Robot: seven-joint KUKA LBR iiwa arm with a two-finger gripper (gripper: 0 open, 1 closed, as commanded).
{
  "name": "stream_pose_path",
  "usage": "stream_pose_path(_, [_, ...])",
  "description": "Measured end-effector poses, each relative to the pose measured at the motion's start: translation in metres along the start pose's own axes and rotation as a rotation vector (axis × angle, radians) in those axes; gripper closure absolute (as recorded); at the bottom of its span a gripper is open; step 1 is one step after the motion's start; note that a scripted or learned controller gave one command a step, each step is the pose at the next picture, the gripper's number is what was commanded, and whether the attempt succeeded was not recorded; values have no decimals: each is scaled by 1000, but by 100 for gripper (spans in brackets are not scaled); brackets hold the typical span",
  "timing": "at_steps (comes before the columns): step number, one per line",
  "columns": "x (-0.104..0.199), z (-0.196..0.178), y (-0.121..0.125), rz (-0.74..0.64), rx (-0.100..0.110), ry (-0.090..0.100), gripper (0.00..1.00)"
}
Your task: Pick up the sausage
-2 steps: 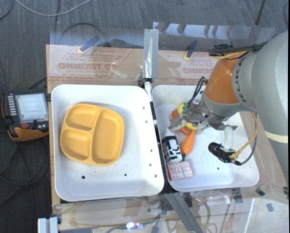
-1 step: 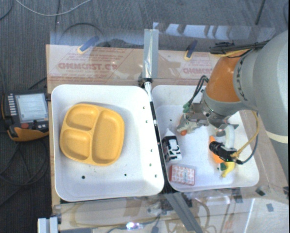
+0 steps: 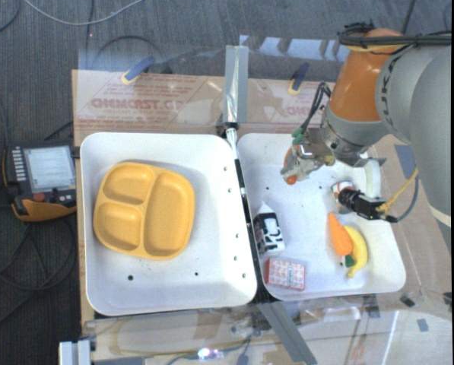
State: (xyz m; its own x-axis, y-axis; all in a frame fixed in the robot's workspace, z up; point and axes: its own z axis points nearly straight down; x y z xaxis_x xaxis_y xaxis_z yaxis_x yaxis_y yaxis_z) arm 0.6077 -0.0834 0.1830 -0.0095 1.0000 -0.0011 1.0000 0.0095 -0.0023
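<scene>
The sausage (image 3: 290, 175) is a small reddish-brown piece at the upper left of the right bin (image 3: 318, 284). It hangs at the tip of my gripper (image 3: 295, 166), whose fingers are shut on its upper end. The grey arm with its orange band (image 3: 360, 82) reaches in from the upper right and ends above the back of this bin. Most of the sausage's upper part is hidden by the fingers.
An orange carrot (image 3: 338, 234) and a yellow banana (image 3: 357, 251) lie at the right bin's right side. A black-and-white bottle (image 3: 268, 231) and a red patterned packet (image 3: 285, 274) sit by its left wall. A yellow divided plate (image 3: 144, 209) lies in the left bin (image 3: 211, 150).
</scene>
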Motion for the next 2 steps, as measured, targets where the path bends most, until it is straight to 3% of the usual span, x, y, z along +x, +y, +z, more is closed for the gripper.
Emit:
stream_pose_path(1, [-19, -40, -12, 27, 0, 0, 100])
stream_pose_path(2, [-4, -63, -7, 293, 1, -2, 100])
